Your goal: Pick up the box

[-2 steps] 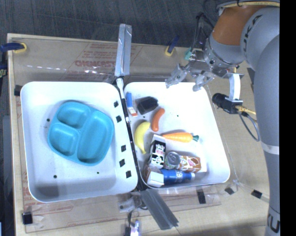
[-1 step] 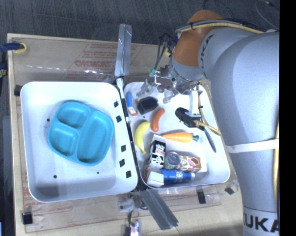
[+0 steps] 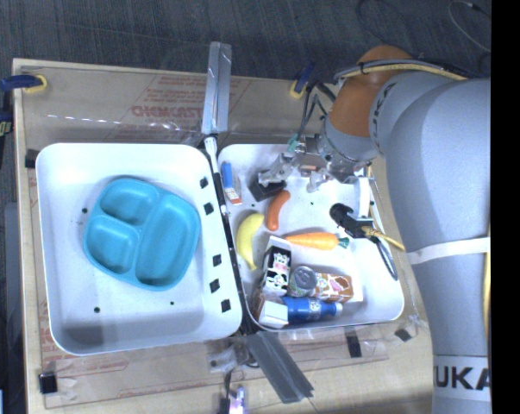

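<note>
Box (image 3: 278,268), small carton with cow print, is lying at six o'clock in the right bin (image 3: 389,296), wedged beside a can (image 3: 303,279). Likely light, stiff; narrow sides are being judged best. Gripper (image 3: 296,167) is hovering at twelve o'clock; its opening cannot be told.

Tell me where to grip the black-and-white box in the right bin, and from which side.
Grip the box across its two long sides, coming from above. It lies flat, with a banana close on the left and a can on the right, so clearance looks tight.

Blue tray (image 3: 142,232), yellow banana (image 3: 247,239), orange carrot (image 3: 311,241), black-and-white box (image 3: 278,270).
</note>
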`<state>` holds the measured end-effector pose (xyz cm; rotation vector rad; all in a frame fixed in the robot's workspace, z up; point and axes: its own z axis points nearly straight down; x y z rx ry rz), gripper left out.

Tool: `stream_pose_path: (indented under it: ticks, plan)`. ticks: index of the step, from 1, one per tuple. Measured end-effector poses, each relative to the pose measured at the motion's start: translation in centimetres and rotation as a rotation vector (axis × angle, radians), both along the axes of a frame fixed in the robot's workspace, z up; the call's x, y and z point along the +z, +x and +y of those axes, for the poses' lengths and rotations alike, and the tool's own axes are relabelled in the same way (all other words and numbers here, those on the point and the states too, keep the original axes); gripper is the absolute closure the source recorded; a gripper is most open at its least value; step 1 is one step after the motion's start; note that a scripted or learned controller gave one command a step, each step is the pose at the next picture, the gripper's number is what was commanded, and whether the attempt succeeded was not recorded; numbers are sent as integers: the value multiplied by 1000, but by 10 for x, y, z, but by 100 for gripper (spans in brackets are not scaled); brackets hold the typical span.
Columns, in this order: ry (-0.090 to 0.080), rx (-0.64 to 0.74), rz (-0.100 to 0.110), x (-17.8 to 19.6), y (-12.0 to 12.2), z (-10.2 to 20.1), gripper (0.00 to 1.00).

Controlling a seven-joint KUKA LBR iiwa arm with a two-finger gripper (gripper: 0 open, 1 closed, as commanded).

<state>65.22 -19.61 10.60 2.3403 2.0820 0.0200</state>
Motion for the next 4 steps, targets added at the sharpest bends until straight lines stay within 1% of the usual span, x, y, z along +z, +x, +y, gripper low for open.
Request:
stream_pose_path:
  ticks: [1,2,3,4]
  plan:
    - [-7,-23,-8,-1,-41,40,0]
    - [-3,-17,-12,12,-38,42,100]
    - [-3,-122,15,-14,-45,21,100]
    - [-2,-233,14,-13,-45,7,100]
